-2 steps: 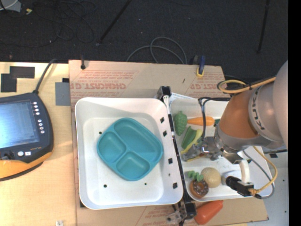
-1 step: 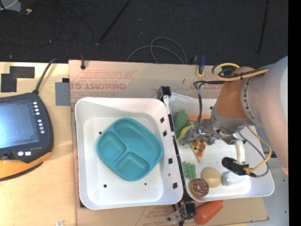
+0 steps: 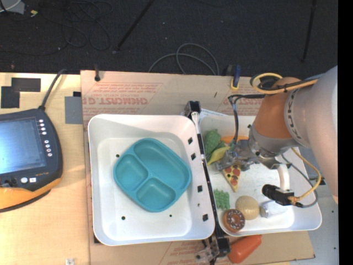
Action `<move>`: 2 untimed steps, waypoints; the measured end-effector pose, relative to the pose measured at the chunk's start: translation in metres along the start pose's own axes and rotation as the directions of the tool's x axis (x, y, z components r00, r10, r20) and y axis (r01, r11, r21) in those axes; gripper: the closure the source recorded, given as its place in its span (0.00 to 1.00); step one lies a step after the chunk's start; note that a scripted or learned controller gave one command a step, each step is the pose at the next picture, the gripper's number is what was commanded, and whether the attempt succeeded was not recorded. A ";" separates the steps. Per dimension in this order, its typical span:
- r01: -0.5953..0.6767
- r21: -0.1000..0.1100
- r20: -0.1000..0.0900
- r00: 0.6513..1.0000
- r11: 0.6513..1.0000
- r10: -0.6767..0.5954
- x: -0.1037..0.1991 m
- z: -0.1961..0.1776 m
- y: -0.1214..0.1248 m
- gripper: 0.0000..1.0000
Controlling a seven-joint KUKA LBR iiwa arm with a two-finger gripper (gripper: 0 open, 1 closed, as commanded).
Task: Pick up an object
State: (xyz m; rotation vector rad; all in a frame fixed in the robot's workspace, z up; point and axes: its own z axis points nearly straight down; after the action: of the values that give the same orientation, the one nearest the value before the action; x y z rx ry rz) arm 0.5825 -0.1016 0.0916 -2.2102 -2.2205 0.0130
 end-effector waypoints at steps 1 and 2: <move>0.000 -0.010 -0.002 1.000 1.000 0.000 0.050 -0.098 -0.028 1.00; -0.001 -0.004 0.000 1.000 1.000 0.001 0.048 -0.092 -0.028 0.00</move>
State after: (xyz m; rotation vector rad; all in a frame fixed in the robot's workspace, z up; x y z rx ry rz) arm 0.5554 -0.0538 0.1842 -2.2130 -2.2219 0.0090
